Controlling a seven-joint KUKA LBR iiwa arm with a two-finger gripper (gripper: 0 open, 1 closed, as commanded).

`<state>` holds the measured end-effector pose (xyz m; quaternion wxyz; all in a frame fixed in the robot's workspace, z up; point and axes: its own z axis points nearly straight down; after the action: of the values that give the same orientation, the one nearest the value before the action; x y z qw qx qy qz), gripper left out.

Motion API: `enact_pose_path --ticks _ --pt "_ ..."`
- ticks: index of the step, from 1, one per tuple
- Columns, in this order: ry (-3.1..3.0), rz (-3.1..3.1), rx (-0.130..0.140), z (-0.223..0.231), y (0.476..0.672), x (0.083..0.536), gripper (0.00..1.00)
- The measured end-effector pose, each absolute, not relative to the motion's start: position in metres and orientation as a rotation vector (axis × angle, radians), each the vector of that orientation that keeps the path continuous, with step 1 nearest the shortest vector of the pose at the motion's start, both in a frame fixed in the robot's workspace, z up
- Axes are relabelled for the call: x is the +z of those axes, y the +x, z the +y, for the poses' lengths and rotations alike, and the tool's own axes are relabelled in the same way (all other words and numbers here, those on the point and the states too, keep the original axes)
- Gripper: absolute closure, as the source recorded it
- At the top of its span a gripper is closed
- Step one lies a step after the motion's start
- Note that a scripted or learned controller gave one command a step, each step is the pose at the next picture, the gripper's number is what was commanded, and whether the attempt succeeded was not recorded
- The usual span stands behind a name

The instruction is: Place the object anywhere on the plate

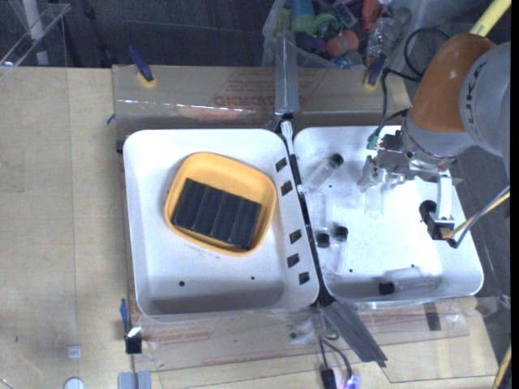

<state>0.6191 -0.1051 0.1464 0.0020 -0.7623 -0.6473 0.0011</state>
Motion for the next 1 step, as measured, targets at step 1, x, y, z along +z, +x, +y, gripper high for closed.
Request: enact_pose_path --ticks 1 --pt "-2.21 -2.241 -0.009 -0.0956 0.6098 0.0902 1.0"
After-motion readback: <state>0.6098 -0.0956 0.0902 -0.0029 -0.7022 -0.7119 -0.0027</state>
